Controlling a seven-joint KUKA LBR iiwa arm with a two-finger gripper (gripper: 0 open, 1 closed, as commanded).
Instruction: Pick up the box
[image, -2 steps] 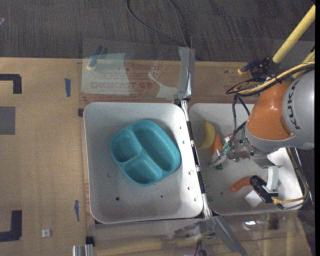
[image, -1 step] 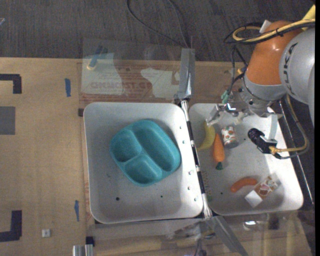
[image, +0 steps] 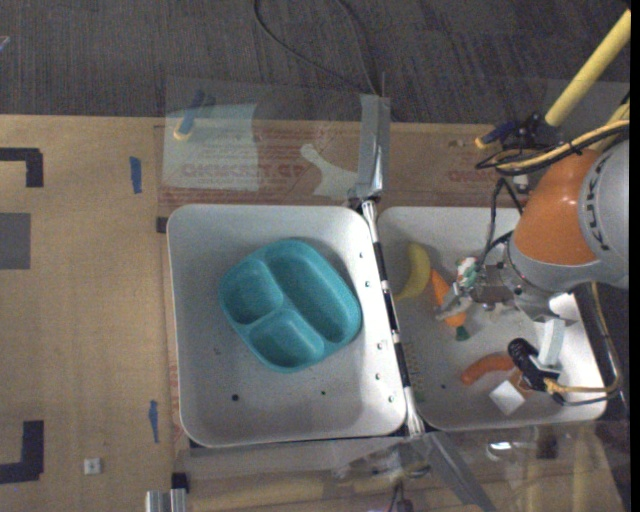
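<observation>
Arm (image: 575, 215), grey w/ an orange band, reaches in from 3 o'clock and stands over the right bin (image: 435, 388). Its end effector (image: 464, 298) hangs low over that bin, a bit toward 9 o'clock of the bin's ctr. Can't tell whether the end effector is open or closed; the spot is too small and cluttered.

Box (image: 506, 397), small and white, lies on the right bin's floor at approx 5 o'clock, near the front wall. It is apart from the end effector, at 5 o'clock of it. Just beside the box, at 11 o'clock, lies a long orange piece (image: 484, 369).

At 10 o'clock in the same bin, close to the wall, lies a yellow banana-like item (image: 415, 270). A second orange piece (image: 441, 287) is just beside it at 4 o'clock, btw it and the end effector. A small green bit (image: 463, 334) lies at 6 o'clock of the end effector.

Left bin (image: 195, 340) sits side by side w/ the right one. A teal divided plate (image: 290, 303) w/ three compartments lies flat near its ctr.

Both bins rest on a brown desk (image: 80, 300). A blue tape strip (image: 135, 175) is on the desk at 10 o'clock of the left bin. A clear sheet (image: 230, 150) lies at 12 o'clock of it.
</observation>
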